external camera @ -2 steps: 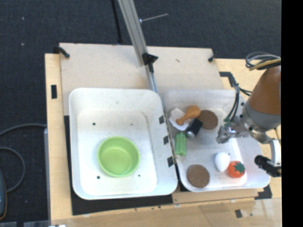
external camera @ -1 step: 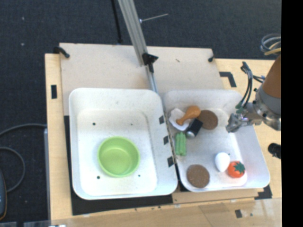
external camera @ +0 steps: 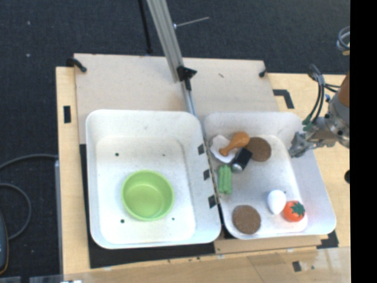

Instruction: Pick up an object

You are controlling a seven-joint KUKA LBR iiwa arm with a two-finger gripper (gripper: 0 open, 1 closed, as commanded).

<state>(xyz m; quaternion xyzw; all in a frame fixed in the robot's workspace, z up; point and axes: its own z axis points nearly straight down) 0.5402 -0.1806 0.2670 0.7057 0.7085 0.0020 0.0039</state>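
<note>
Landmark: the right bin (external camera: pixel 306 173), the 1 of the 2 white bins that holds the loose objects; every place below is given against it.
Green bowl (external camera: pixel 147 194): well left of the right bin, alone in the left bin (external camera: pixel 106 158).
Green stick (external camera: pixel 225 179): at the right bin's left wall, long axis running up and down the view.
Drumstick toy (external camera: pixel 234 141): upper left of the right bin, tilted, touching a black piece (external camera: pixel 241 159) and a brown disc (external camera: pixel 260 149).
Second brown disc (external camera: pixel 246 219): near the right bin's lower edge.
White egg (external camera: pixel 275 201) and tomato (external camera: pixel 294 211): lower right of the right bin, just beside each other.
Gripper (external camera: pixel 298 144): over the right bin's upper right rim; released or clenched, I cannot tell.
Deciding relation: every candidate lies left of and below the gripper; my guess is the brown disc beside the drumstick is nearest.
</note>
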